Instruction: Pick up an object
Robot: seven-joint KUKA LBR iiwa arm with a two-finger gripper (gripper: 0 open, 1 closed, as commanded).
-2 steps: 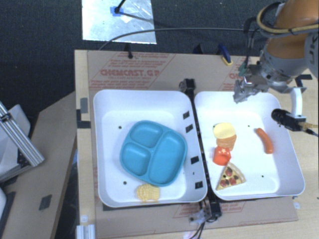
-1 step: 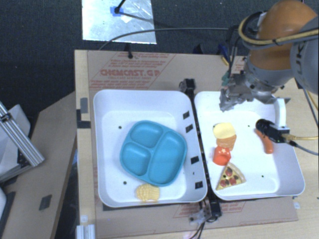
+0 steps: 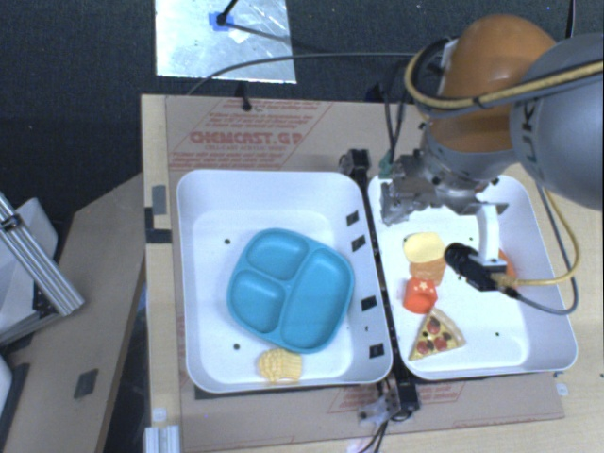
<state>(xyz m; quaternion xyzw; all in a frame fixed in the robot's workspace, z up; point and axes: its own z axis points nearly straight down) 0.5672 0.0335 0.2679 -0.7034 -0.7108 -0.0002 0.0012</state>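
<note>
The right bin [image 3: 533,343] holds a yellow-topped orange block [image 3: 425,254], a small red-orange piece [image 3: 420,295] just below it, and a toy pizza slice [image 3: 437,334] near the front. My gripper [image 3: 400,209] hangs over the bin's back left corner, just above and left of the yellow-topped block and apart from it. Nothing shows between its fingers. The left bin [image 3: 200,253] carries a blue divided plate [image 3: 288,289] and a yellow corn piece [image 3: 280,365] at its front edge.
A black divider with clips [image 3: 368,253] runs between the two bins. A small orange thing [image 3: 507,262] peeks out at the right of the right bin, partly hidden by the wrist. A silver sheet [image 3: 224,25] lies beyond the cardboard.
</note>
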